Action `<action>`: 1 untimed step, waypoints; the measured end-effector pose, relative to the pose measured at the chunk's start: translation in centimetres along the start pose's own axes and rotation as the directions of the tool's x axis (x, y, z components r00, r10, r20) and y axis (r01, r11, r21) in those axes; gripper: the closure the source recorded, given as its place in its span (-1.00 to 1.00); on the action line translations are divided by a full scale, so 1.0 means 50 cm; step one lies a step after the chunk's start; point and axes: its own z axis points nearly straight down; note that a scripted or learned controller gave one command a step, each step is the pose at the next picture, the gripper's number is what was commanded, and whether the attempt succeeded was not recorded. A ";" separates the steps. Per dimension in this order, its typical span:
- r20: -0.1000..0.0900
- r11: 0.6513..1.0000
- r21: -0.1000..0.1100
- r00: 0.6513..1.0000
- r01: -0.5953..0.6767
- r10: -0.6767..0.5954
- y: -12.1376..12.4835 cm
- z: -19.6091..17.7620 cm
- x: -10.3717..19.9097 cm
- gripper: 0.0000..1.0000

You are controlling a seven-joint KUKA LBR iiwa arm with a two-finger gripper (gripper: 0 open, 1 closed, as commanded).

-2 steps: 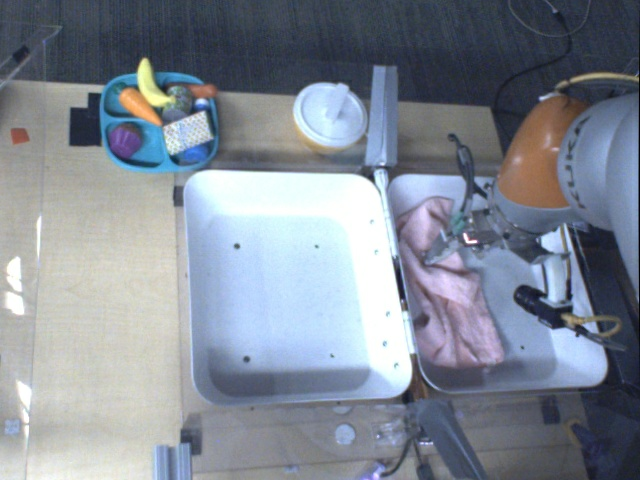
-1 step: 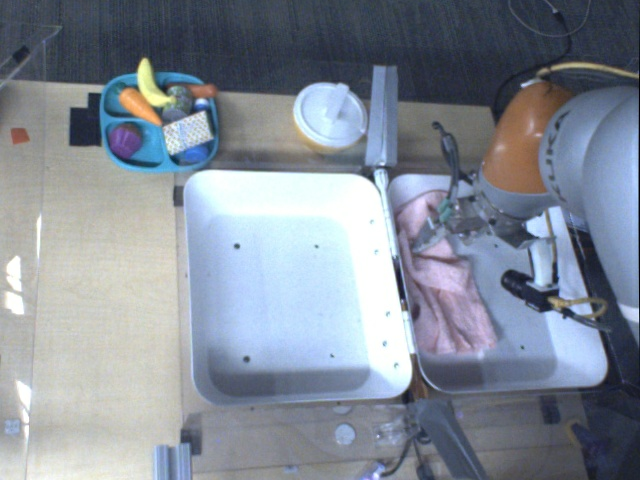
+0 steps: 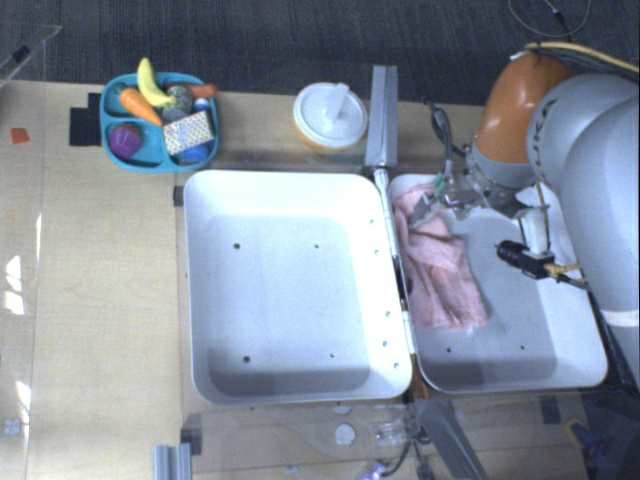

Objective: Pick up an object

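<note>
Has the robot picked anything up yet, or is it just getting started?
Not lifted yet. The pink cloth lies crumpled in the right bin. The hand is down at the cloth's top end, seemingly going for a grasp. Gripping and raising it remain.

A pale wooden bench (image 3: 100,298) stands on dark grey carpeted floor (image 3: 300,13), evenly lit from above.

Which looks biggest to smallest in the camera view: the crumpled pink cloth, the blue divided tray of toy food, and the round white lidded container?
1. Crumpled pink cloth, lying in the right white bin.
2. Blue divided tray of toy food, close behind the cloth.
3. Round white lidded container, clearly smallest.

The tray and container sit farther from the camera, so they may look slightly reduced.
</note>
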 end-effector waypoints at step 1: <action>0.001 0.999 -0.002 0.999 0.054 -0.054 -0.123 -0.004 -0.009 -1.00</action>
